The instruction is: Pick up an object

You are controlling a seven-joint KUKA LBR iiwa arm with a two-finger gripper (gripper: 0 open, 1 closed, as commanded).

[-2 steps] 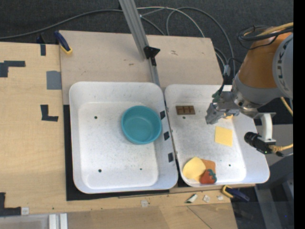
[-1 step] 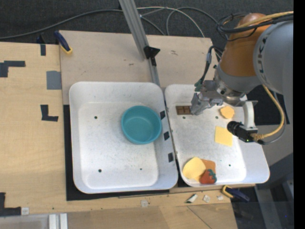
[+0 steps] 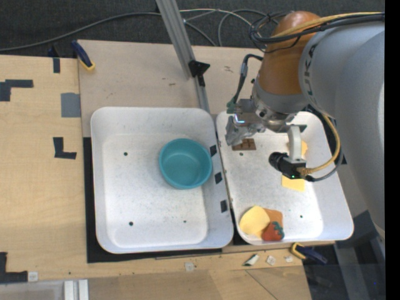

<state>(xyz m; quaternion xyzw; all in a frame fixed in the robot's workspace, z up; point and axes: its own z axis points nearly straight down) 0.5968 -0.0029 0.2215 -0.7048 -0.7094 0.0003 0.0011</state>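
**Claw hanging low over a brown block in the right bin**

The grey arm (image 3: 340, 99) is reaching in from the right, its orange band (image 3: 287, 49) sitting above the wrist, and the claw (image 3: 238, 132) is hovering at the far left corner of the right bin (image 3: 325, 230). Directly beneath and just to the right of the claw, a small brown block (image 3: 247, 144) is lying on the bin floor; the claw's tip is overlapping its near edge, but whether the two are touching is not clear. How far the claw is standing open cannot be told from this angle, and nothing is visibly sitting in its grasp.

Nearer the camera from the claw, well apart from it, a pale yellow piece (image 3: 254, 220) is resting beside an orange and red toy (image 3: 273, 228). To the claw's right, a yellow flat piece (image 3: 296, 183) is peeking out beneath a black fitting on the arm. To the claw's left, in the left bin (image 3: 119, 167), a teal bowl (image 3: 184, 162) is sitting upright.
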